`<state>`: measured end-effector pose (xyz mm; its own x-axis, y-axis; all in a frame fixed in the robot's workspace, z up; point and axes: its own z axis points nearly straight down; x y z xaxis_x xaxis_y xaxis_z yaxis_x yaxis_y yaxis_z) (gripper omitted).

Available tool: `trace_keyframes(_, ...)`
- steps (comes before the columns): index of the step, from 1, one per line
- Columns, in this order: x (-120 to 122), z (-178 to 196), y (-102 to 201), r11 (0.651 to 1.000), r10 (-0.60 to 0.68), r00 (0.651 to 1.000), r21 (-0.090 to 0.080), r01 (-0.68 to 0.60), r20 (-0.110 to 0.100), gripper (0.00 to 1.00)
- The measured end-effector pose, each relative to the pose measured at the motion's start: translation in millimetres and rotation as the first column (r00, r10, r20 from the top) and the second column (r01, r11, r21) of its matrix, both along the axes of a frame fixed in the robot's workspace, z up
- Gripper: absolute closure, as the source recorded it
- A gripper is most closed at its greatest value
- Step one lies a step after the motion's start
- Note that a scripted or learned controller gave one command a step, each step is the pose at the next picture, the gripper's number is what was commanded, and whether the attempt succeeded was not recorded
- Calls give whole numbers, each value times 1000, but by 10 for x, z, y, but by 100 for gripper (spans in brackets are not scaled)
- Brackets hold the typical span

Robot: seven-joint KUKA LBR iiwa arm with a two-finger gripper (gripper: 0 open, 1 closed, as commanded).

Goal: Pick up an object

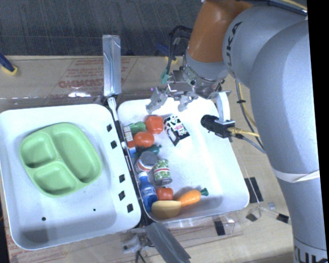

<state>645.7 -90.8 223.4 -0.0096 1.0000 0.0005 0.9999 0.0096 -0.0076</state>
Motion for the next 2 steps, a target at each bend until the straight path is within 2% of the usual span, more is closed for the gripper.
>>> trace_keyframes(1, 119, -1158, -161, 999, 41, 999, -2, -41, 10, 0)
trace_keyframes(2, 112, -1100, -160, 999, 45, 999, 0, -45, 2, 100)
